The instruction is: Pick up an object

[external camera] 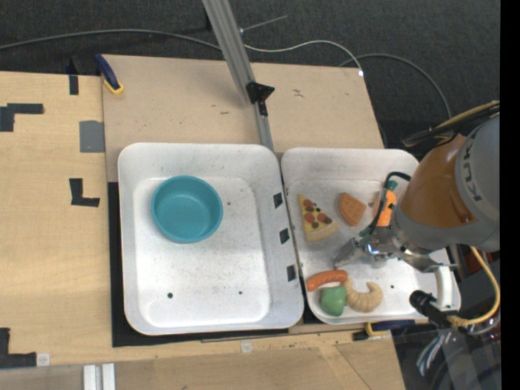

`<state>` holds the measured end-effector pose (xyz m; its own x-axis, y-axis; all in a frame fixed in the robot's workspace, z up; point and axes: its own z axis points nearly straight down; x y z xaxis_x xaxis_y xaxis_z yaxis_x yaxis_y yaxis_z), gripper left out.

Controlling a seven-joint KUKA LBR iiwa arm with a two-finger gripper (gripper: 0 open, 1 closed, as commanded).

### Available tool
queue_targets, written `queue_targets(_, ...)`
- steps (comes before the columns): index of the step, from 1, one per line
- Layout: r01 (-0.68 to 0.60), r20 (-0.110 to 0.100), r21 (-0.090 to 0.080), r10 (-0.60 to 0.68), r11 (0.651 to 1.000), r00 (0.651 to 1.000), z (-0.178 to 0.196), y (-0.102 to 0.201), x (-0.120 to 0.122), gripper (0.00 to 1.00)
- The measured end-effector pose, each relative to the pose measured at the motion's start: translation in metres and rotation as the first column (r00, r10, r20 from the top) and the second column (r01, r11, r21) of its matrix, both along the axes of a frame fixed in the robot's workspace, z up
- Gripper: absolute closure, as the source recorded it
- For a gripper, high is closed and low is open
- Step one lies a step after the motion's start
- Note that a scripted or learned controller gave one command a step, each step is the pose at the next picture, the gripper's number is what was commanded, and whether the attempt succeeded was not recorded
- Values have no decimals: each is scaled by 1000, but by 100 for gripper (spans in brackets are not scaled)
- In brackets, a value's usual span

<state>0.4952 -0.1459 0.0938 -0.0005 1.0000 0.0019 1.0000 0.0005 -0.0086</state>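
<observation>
The camera view looks down at a slant on a pale wooden tabletop [49, 218] carrying two shallow white bins side by side. The left bin [146, 299] holds a teal bowl [188, 209], which sits upright toward that bin's ten o'clock corner.

The right bin [325, 165] holds the small food toys. A pizza slice [316, 217] lies at nine o'clock of the bin's middle, and an orange bread-like piece [352, 209] lies just beside it at three o'clock of the slice. Along the bin's six o'clock edge, a red sausage [327, 279] lies above a green round fruit [333, 301], and a tan croissant [365, 297] curls just beside the fruit, at its three o'clock.

The grey arm with its orange band [435, 189] reaches in from three o'clock and covers the bin's right side. The tool [357, 249] hangs low over the bin floor between the bread piece and the sausage, its dark fingers pointing toward nine o'clock. Nothing is seen between them; whether they stand wide or narrow cannot be told from this angle.

A grey metal pole [231, 43] slants in from twelve o'clock.
</observation>
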Motion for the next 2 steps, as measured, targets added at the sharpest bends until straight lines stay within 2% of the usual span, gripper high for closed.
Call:
queue_targets(1, 0, 7, -3, 0, 1000, 1000, -4, 0, 0, 0)
queue_targets(2, -1, 6, -1, 1, 1000, 1000, 6, 1, 0, 100)
